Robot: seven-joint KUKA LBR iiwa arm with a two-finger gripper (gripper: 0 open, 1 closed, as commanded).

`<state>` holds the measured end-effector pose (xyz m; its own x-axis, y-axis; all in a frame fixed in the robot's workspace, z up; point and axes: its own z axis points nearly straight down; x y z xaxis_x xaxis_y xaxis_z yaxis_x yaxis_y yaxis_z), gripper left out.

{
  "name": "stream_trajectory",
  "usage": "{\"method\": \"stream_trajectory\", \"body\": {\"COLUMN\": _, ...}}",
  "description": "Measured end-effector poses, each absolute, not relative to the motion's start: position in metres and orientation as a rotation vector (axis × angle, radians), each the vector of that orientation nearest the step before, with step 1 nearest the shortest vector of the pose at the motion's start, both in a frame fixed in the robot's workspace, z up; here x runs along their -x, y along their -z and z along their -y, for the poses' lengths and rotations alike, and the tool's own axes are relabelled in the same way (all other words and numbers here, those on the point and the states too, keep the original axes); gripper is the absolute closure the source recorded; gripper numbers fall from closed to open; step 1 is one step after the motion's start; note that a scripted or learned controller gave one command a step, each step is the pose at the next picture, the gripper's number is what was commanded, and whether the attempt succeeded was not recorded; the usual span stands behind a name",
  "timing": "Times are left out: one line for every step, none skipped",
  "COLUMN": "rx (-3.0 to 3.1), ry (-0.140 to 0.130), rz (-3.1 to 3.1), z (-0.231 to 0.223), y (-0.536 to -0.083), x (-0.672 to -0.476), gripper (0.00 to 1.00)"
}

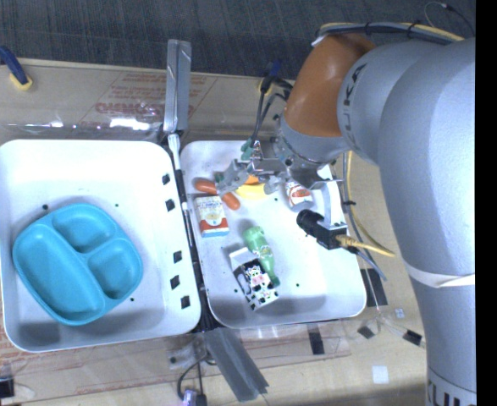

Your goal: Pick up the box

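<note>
The small orange-and-white cardboard box [212, 216] lies flat near the right white bin's [337, 299] left wall; light, stiff, best pinched across its narrow sides; gripper [246, 174] state unclear

I work in a robotics lab: two white bins [333, 299] sit on a cardboard-covered tabletop [87, 91], with clamps [13, 66], loose cables [269, 100] and dark carpet [104, 7].

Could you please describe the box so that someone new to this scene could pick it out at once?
Look in the right-hand white bin, along its left wall. The box lies flat there, just below an orange sausage-like item. It is the only small rectangular carton with an orange and white face; the neighbouring green bottle is rounded.
</note>
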<state>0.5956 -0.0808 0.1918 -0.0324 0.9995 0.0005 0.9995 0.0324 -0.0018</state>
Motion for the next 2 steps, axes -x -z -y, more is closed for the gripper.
{"method": "stream_trajectory", "body": {"rx": 2.152, "ry": -0.004, "rz": 2.285, "z": 0.137, "y": -0.091, "x": -0.547, "gripper": 0.0}}
{"method": "stream_trajectory", "body": {"rx": 2.394, "ry": -0.002, "rz": 2.031, "z": 0.093, "y": -0.091, "x": -0.596, "gripper": 0.0}}
